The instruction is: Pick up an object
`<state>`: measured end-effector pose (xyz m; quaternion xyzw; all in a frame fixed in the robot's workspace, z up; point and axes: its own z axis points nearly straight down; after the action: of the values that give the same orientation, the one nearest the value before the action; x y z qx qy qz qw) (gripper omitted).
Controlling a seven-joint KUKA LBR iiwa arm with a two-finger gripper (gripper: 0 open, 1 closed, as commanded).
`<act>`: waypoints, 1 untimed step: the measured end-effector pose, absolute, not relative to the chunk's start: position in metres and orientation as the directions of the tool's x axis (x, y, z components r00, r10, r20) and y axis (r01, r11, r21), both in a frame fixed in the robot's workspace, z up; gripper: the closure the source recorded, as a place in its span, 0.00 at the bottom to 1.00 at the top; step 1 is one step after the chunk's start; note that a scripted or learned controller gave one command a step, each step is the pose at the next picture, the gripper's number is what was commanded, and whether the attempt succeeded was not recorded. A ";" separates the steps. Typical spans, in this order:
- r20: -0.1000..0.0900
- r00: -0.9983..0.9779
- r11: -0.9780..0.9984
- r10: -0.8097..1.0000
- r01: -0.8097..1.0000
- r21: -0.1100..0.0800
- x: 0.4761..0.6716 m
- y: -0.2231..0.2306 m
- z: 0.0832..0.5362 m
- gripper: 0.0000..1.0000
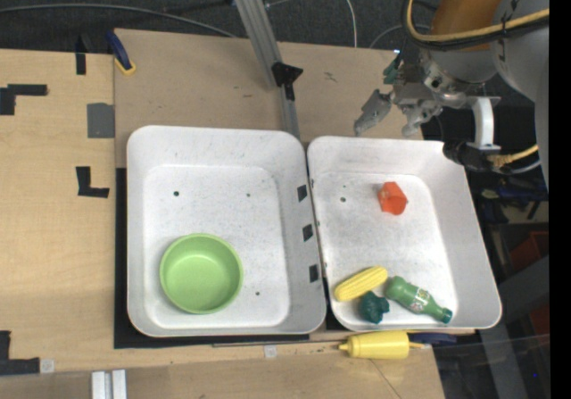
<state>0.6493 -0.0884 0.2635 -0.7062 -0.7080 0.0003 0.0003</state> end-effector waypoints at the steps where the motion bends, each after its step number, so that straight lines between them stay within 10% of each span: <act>1: 0.000 -0.003 0.003 1.000 1.000 -0.001 0.649 -0.088 0.263 0.00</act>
<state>0.6493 -0.0884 0.2635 -0.7062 -0.7080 0.0003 0.0003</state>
